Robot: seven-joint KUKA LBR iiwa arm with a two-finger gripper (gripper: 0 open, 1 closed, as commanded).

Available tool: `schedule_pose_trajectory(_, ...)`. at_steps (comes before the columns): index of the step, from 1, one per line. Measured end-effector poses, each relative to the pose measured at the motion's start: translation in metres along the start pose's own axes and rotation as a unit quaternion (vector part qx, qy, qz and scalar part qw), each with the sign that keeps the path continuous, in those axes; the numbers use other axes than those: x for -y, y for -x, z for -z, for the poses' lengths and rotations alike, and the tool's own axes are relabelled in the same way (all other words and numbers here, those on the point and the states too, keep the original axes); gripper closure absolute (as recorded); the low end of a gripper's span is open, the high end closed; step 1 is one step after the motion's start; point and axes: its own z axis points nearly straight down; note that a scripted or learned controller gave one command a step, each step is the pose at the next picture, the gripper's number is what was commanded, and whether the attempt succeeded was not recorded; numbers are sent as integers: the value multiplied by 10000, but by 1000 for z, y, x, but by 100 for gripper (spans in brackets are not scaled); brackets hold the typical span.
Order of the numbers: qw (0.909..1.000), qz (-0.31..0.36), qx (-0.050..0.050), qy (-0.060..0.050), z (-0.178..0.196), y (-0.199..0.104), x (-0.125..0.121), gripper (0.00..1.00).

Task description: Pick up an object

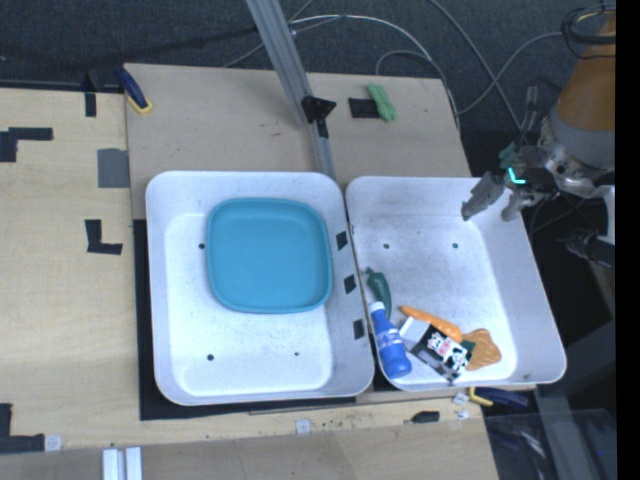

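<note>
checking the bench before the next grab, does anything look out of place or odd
Nothing looks spilled or broken. The small items are all heaped in the right bin's near corner, while the blue plate lies flat in the left bin. The gripper hangs over the right bin's far edge.

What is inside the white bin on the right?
In the right bin, a small pile sits in its near corner: a blue and white bottle, an orange carrot-like piece, a black and white item and a tan lump. Whatever lies beneath them is covered.
</note>
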Motion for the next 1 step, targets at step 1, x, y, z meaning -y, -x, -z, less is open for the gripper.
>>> schedule_pose_trajectory(1,10000,0,0,-1,0,0,0,0)
